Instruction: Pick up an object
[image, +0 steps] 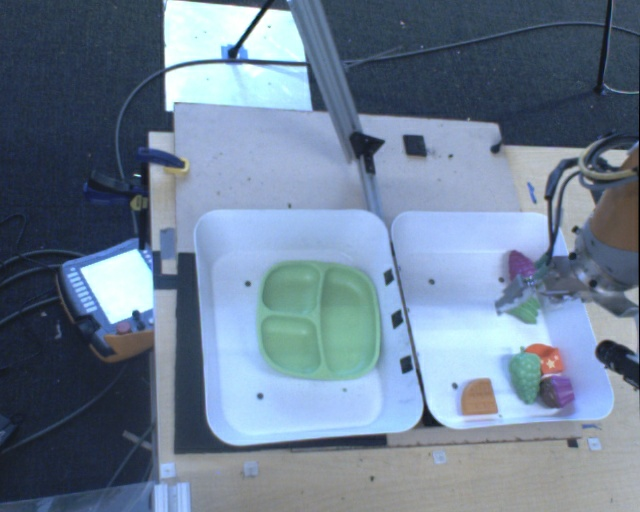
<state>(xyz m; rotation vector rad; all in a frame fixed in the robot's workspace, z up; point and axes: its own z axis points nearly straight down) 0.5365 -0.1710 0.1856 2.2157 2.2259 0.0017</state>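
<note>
My gripper (517, 297) is low over the right bin (450, 250), reaching in from the right edge. A magenta object (520, 265) lies just behind it and a small pale green object (526, 312) sits right under its tip; I cannot tell whether the green piece is held. Further toward the front right corner lie a green knobbly fruit (524, 377), a red-orange piece (544, 355) and a purple piece (557, 392). An orange block (479, 397) rests near the bin's front wall.
The left bin (230, 250) holds a light green divided plate (320, 320). A metal pole (335, 80) slants across the board behind the bins. A handheld pendant (110, 295) lies on the floor to the left.
</note>
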